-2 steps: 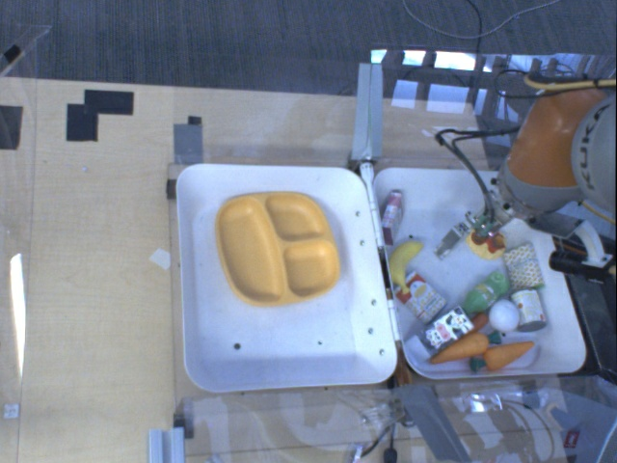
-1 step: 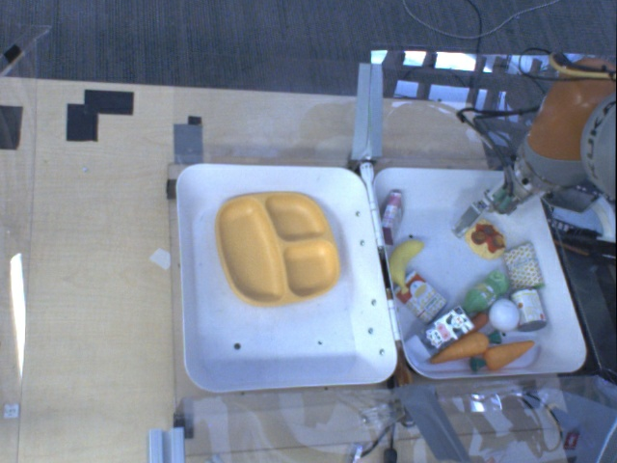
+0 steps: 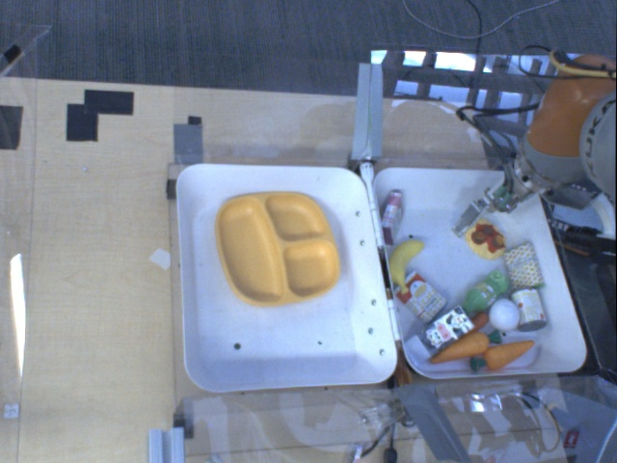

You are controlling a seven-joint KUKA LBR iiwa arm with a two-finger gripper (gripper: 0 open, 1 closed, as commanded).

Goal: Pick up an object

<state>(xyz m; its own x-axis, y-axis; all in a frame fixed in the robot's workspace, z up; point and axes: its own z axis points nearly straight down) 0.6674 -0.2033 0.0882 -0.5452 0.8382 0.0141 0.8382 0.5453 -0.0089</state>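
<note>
The claw (image 3: pixel 479 215) hangs in the upper right of the frame over the right bin (image 3: pixel 439 258), and honestly can't tell how it's set. Nearest grab looks like the yellow-and-red toy (image 3: pixel 487 240), just below-right of it.

Even, bright overhead light; soft shadows inside the white bins (image 3: pixel 289 374). Glare on clear panel (far left of gripper (image 3: pixel 479 215)). Slight overall softness, small items blurry.
</note>
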